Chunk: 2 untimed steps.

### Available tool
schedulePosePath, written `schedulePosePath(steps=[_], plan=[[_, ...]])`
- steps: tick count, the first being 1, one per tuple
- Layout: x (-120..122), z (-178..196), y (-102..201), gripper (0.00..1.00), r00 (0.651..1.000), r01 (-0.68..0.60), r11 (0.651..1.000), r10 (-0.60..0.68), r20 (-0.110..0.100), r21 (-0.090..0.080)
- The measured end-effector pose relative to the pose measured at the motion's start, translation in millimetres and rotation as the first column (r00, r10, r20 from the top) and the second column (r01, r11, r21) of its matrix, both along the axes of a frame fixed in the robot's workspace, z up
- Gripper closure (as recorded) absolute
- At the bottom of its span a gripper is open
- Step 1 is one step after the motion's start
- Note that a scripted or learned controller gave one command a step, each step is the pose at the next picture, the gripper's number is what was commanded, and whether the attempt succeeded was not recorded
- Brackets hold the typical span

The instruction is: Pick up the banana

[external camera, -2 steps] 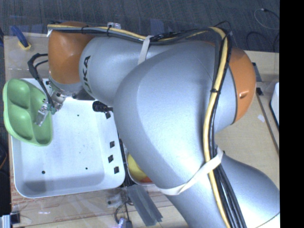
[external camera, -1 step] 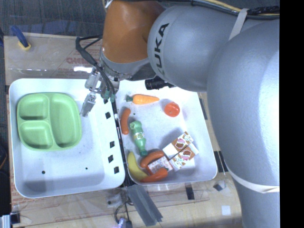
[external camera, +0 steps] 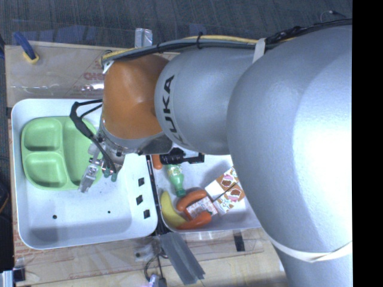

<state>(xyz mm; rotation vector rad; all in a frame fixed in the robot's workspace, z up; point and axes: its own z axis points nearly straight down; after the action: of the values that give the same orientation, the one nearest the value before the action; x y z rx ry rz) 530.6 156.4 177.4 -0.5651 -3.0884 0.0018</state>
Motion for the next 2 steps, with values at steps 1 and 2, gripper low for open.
schedulePosePath(steps=[1,2], plan=[[-53.1,-83.7,64.4,0.00,0.999,-0.048,0.999,0.048,0.010,0.005],[-46.4,-72.3,61.5,1.00,0.999,-0.045,0.999,0.045,0.030,0.004]])
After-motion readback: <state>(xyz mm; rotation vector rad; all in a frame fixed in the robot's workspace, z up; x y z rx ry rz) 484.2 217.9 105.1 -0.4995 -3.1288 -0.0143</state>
